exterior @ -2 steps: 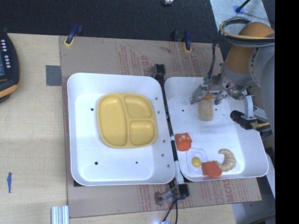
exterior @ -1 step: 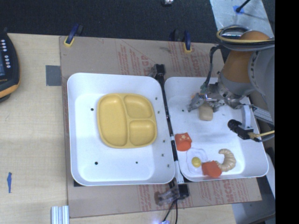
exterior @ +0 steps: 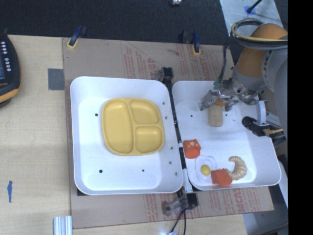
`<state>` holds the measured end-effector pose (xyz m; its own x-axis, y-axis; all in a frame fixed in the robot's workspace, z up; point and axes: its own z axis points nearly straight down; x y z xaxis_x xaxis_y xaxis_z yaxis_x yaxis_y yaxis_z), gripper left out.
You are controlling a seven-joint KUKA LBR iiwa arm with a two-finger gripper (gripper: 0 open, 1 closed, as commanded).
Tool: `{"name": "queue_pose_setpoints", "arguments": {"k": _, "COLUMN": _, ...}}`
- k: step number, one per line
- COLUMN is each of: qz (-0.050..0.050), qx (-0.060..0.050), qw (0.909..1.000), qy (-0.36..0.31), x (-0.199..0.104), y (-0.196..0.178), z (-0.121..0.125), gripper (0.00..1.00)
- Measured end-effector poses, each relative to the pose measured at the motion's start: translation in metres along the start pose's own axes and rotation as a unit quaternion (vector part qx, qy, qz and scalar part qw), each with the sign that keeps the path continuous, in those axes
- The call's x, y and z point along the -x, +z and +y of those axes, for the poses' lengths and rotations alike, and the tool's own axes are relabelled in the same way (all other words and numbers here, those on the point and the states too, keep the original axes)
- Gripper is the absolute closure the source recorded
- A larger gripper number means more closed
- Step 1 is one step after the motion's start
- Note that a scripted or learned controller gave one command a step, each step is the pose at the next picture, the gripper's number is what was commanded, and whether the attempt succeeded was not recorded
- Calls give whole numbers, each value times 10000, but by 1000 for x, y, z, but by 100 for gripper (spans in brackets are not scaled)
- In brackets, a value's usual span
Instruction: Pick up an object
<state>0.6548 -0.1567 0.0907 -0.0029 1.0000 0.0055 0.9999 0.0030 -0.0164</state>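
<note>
We see the gripper (exterior: 218, 101) low over the right bin (exterior: 259, 151), its fingers spread apart above a tan cylindrical block (exterior: 215, 116) that stands just below them; whether they touch it we cannot tell. Further below lie a red block (exterior: 191, 148), a fried egg toy (exterior: 205, 168), another red piece (exterior: 221, 177) and a croissant toy (exterior: 238, 166). Left of the jaws, the left bin (exterior: 88, 170) holds a yellow divided tray (exterior: 132, 126). Both bins rest on cardboard (exterior: 122, 58).
</note>
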Motion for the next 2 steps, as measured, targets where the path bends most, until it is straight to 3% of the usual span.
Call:
{"name": "queue_pose_setpoints", "arguments": {"k": 1, "qz": -25, "qx": 29, "qw": 10000, "qy": -9, "x": -22, "y": 0, "z": 0, "gripper": 0}}
{"name": "queue_pose_setpoints", "arguments": {"k": 2, "qz": -41, "qx": 93, "qw": 9999, "qy": 15, "x": 23, "y": -52, "z": -7, "gripper": 0}}
